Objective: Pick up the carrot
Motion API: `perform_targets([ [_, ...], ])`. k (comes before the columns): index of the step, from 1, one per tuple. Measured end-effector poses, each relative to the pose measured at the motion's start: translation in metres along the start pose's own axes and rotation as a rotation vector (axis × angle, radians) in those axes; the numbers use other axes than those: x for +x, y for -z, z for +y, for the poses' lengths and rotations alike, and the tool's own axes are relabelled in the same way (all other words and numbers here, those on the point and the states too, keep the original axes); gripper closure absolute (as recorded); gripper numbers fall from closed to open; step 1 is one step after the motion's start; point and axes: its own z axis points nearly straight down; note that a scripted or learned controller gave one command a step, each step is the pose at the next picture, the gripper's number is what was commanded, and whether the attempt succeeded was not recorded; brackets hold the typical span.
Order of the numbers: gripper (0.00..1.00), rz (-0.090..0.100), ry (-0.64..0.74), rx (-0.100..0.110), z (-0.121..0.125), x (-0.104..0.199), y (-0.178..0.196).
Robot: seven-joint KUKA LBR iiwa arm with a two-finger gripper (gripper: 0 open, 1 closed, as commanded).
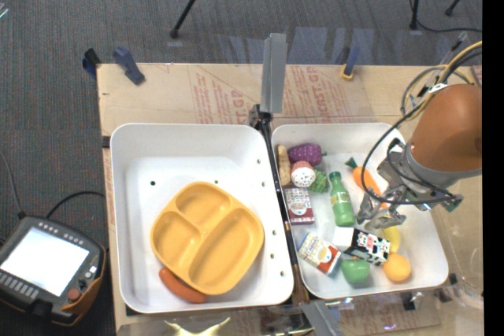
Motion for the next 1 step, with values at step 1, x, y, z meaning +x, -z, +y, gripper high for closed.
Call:
perform_targets([
  [1,0.00,-0.003,0.000,0.005,-0.0014,-0.0012,0.0028],
])
